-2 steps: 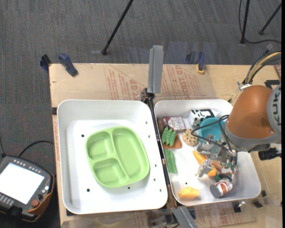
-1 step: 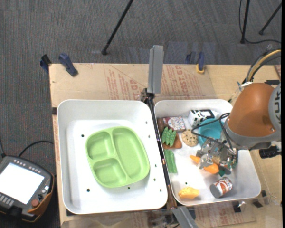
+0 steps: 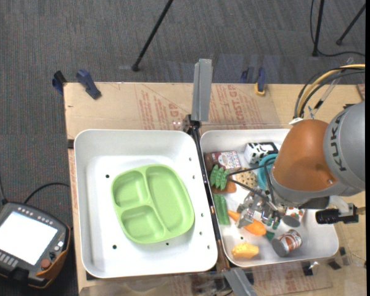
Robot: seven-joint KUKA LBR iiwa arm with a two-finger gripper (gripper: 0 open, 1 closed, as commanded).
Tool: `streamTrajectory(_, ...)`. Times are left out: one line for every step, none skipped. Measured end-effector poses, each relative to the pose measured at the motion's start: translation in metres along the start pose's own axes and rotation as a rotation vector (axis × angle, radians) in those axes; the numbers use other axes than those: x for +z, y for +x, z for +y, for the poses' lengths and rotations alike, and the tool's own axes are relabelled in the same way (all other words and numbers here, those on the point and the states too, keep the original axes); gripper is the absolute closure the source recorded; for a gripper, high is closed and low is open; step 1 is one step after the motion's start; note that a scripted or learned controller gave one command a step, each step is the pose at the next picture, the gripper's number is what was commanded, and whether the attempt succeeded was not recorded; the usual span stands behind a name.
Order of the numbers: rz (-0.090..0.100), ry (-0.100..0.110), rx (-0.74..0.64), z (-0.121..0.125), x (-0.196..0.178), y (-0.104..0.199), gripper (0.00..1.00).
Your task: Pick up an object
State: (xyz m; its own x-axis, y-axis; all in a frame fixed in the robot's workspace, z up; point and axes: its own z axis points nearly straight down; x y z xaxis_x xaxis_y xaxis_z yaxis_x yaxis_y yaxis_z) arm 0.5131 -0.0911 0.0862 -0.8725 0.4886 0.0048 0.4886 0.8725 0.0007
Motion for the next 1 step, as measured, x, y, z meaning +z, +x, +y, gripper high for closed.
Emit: streamTrajectory(-0.011,-0.005,-0.109,0.0669,-0.1044,0.0228,1.00)
